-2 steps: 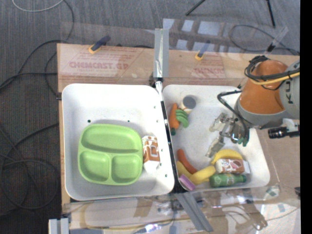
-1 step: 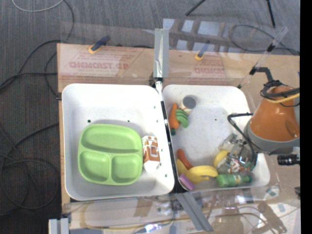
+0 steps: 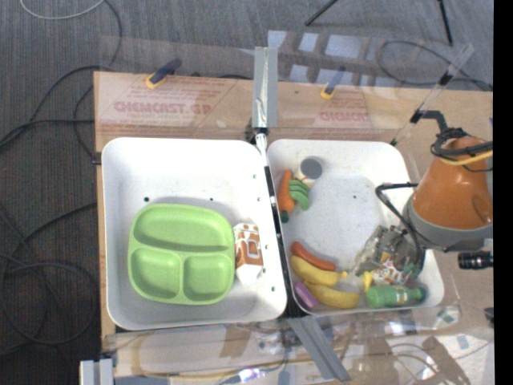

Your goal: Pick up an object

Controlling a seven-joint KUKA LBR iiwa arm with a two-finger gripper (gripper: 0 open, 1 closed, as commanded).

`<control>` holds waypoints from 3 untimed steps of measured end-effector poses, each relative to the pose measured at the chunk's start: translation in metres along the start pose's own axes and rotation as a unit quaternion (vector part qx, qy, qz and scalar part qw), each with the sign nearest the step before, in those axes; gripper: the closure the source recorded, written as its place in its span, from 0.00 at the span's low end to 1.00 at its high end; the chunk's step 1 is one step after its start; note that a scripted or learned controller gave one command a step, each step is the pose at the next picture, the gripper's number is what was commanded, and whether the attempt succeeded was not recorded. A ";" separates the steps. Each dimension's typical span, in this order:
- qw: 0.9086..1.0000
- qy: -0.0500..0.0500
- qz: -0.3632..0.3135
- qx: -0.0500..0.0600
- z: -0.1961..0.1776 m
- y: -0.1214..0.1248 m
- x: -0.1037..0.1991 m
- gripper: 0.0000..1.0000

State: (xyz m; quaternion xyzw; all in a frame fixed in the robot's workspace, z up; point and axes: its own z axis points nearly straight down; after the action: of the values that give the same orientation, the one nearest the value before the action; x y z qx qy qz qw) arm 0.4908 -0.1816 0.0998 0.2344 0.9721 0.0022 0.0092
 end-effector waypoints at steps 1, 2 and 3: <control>0.971 0.002 -0.238 0.003 0.009 0.076 -0.036 1.00; 0.973 -0.003 -0.230 0.001 0.008 0.073 -0.021 1.00; 0.932 -0.005 -0.363 0.003 0.007 0.073 0.025 1.00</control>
State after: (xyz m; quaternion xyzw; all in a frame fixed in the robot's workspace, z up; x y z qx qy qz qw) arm 0.5024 -0.1052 0.0932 -0.1340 0.9909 -0.0049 0.0133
